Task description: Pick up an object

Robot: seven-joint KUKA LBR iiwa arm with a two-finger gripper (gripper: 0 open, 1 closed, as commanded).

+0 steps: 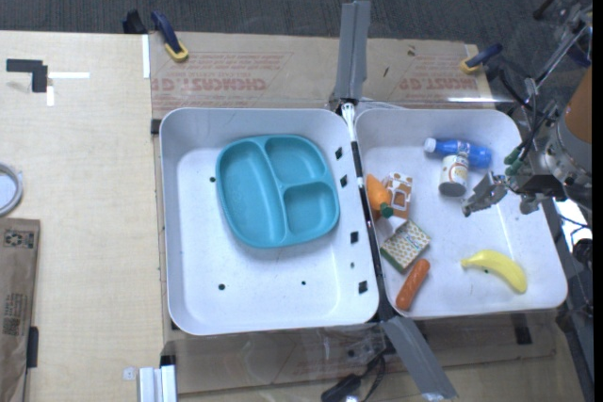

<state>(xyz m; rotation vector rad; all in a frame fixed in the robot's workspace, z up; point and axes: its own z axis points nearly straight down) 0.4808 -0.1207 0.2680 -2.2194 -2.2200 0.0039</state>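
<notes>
Gripper low over the right bin, nothing seen between it; open or closed, cannot tell. Just left of it, small jar and blue bottle. Below it, yellow banana. Further left, orange carrot, patterned box. Well apart, left bin with teal divided plate.

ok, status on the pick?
Gripper low over right bin, holding nothing visible. Banana just below it, small jar and blue bottle close by. Blue plate in left bin.
</notes>
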